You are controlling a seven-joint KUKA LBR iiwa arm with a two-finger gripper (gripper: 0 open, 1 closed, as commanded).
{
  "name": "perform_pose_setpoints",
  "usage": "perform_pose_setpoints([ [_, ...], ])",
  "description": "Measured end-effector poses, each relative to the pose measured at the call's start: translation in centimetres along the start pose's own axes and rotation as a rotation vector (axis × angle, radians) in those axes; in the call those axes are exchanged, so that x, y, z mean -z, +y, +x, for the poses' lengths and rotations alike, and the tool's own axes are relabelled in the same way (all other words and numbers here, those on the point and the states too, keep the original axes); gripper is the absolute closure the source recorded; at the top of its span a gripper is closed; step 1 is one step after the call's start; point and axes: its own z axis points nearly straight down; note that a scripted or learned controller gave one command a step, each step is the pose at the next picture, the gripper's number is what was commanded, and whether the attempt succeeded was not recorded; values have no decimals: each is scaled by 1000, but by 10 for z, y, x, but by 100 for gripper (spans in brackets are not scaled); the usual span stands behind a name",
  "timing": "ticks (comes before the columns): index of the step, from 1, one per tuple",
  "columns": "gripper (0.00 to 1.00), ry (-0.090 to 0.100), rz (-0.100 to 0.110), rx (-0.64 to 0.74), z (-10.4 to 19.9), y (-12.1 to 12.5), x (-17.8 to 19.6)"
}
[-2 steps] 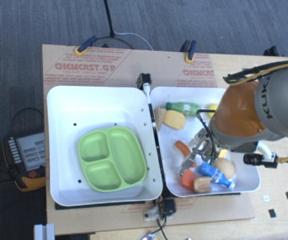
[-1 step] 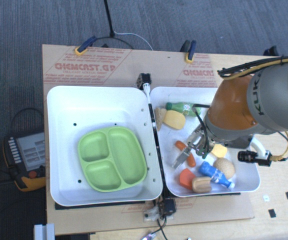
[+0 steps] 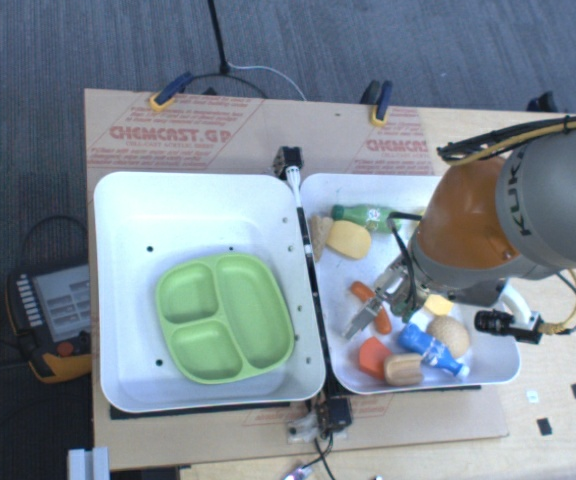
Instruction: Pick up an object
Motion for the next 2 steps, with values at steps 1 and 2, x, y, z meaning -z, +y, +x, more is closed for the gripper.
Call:
perform_pose_setpoints([
  [1,100,-1,-1,-1,-1,1,11],
  [2,0,-1,-1,-1,-1,1,11],
])
